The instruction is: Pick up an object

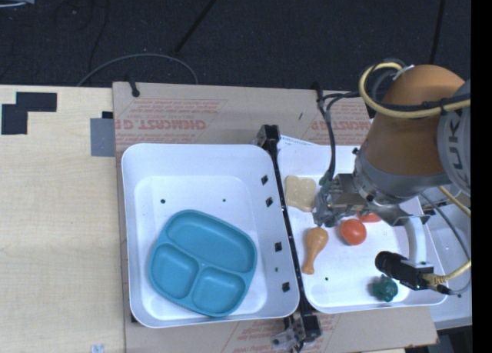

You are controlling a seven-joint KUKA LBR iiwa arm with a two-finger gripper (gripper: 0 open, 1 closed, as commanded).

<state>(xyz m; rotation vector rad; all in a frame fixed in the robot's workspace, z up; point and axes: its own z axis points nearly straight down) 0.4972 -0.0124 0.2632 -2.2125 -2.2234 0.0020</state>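
Note:
In the right bin [338,298], my gripper [328,210] hangs low under the grey and orange arm. It sits just right of a pale yellow slice [300,192] and just above a tan drumstick [314,247]. A red tomato [353,231] lies right of the gripper, close to it. A small red piece [372,218] peeks out beside the tomato. A teal object [385,290] rests near the bin's front right corner. The arm hides the back right part of this bin.
The left bin [138,190] holds a blue divided plate [202,261]. A black divider [278,221] runs between the two bins. Brown cardboard [207,117] lies under the bins, and a wooden bench top [54,228] extends to the left.

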